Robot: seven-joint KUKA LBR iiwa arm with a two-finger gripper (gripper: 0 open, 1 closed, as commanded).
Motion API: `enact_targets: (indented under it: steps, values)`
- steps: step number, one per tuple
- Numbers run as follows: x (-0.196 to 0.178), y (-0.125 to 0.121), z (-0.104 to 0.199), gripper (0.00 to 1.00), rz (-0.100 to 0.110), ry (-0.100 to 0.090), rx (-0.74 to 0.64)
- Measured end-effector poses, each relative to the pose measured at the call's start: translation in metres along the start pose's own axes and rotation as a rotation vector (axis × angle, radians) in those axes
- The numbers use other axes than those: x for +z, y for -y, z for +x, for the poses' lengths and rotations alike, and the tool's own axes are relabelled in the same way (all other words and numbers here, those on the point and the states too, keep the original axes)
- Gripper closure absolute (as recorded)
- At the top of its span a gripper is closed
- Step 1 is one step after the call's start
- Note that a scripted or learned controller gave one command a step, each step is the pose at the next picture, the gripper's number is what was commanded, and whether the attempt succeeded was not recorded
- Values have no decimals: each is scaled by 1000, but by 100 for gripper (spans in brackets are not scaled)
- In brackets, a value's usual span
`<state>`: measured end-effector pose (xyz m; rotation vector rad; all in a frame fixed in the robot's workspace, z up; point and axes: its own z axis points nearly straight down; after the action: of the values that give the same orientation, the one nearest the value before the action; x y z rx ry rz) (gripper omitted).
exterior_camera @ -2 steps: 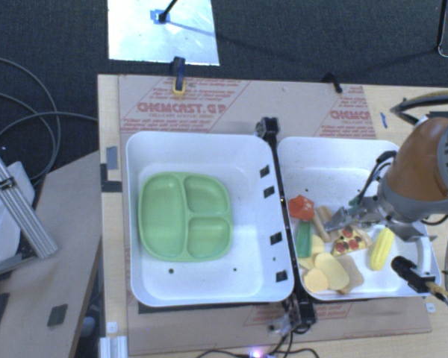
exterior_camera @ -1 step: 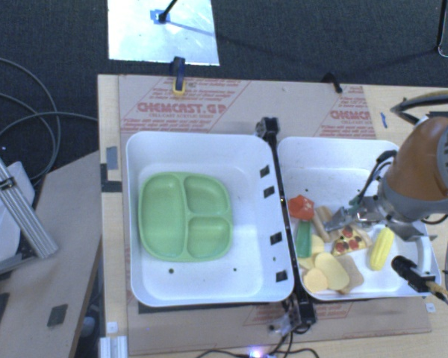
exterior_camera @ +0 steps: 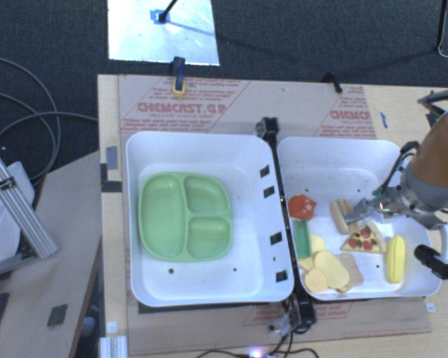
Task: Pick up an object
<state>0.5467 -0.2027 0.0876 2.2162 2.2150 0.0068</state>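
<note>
Hovered low at right of frame over tan sausage-shaped toy (exterior_camera: 339, 215) and pizza-slice toy (exterior_camera: 364, 239); hand (exterior_camera: 361, 212) state unclear, cannot tell. Nothing lifted yet; pick pending.

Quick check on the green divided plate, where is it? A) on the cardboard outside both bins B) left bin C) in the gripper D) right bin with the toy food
B. The green divided plate lies flat in the left bin, apart from the toy food such as the pizza slice and the yellow corn, which sit in the right bin.
</note>
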Motion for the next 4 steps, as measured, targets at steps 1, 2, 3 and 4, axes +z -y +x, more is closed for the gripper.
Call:
enact_targets:
  steps: [1, 2, 3, 4]
  values:
    - [0, -43, 87, 0, -4, 0, -10]
    - [-102, 21, 141, 0, 5, -5, -9]
    - [-25, 35, 94, 0, 13, -3, 2]
    - [3, 1, 119, 0, 4, 1, -6]
